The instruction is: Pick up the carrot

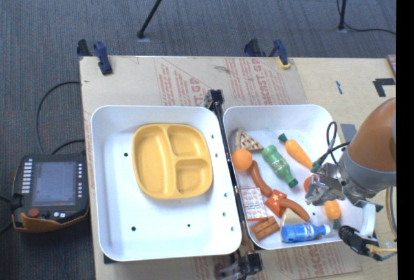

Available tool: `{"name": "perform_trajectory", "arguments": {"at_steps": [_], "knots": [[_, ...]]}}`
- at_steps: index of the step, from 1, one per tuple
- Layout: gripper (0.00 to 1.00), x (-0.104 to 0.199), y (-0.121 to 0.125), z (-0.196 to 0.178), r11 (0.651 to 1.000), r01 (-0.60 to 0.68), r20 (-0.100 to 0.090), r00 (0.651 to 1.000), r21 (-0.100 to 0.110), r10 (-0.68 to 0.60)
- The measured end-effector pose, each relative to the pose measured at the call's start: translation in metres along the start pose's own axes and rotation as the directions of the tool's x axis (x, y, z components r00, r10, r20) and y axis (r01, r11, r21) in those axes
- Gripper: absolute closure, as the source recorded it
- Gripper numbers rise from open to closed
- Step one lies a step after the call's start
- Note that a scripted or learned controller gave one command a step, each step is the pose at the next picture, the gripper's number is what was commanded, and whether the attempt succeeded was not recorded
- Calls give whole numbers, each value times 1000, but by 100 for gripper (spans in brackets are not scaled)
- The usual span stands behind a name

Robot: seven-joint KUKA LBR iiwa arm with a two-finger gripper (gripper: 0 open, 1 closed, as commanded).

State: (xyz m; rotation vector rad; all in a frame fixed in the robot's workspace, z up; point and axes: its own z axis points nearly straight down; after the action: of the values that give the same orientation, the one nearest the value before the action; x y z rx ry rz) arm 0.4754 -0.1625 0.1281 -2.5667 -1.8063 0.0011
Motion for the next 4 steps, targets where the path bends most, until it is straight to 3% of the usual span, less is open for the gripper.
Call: {"name": "perform_trajectory", "arguments": {"at_steps": [1, 2, 3, 4], "knots": [[100, 16, 65, -133, 994, -111, 0, 994, -3, 111], [100, 9, -5, -4, 982, -187, 1, 982, 4, 187], [100, -28, 10, -110, 907, -422, 0, 907, 0, 422], [100, 4, 3, 24, 865, -502, 2, 865, 3, 502]]}}
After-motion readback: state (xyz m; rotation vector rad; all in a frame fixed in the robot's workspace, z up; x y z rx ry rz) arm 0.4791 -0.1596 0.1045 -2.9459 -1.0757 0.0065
